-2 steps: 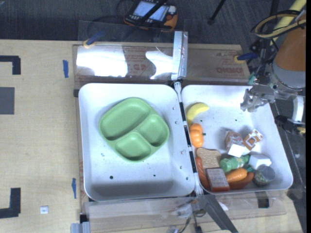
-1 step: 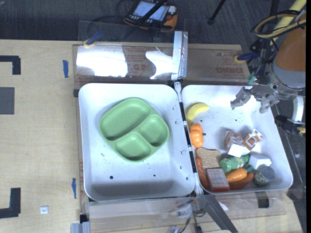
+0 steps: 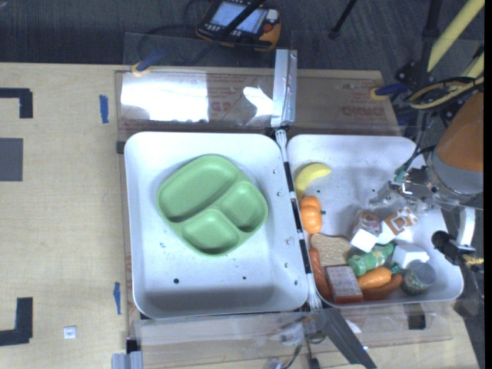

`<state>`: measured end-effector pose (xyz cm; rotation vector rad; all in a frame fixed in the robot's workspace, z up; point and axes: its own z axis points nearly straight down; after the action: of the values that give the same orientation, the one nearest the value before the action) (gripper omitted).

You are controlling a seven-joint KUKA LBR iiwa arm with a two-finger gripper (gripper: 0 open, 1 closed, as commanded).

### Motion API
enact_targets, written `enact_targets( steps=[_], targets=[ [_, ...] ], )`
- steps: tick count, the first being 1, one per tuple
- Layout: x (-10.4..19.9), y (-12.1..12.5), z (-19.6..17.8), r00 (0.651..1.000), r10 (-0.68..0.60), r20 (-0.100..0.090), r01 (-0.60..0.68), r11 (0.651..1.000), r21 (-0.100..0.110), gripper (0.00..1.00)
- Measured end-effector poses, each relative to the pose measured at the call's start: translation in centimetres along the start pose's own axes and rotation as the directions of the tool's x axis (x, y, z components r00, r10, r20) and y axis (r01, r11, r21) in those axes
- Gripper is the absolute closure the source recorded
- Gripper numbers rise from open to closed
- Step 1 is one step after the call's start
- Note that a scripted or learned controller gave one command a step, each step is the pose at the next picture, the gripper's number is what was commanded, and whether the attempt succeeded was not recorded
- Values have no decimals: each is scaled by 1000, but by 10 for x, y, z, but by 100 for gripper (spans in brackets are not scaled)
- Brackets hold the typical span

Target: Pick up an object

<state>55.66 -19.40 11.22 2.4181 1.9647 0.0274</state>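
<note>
Yellow lemon (image 3: 311,175), rounded, unheld, right bin's (image 3: 346,148) far-left corner.

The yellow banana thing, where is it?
The yellow banana lies in the right bin, at its far left corner beside the divider between the bins. Just in front of it sits an orange fruit.

Two white bins on the bench, the left bin (image 3: 146,229) carrying one green divided plate (image 3: 213,204), the right bin (image 3: 354,156) carrying one yellow lemon (image 3: 311,175), one orange piece (image 3: 310,214), one bread slice (image 3: 331,250), one carrot (image 3: 378,277), plus a jumble I can't count.
</note>
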Motion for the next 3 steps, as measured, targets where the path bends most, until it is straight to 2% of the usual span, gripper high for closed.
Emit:
enact_targets(
  steps=[1, 2, 3],
  targets=[
    [17, -12, 4, 999, -32, 16, 33, 999, -27, 0],
    [-10, -24, 23, 996, -91, -14, 91, 996, 20, 0],
    [-12, -24, 14, 996, -88, -9, 88, 996, 19, 100]
  ],
)
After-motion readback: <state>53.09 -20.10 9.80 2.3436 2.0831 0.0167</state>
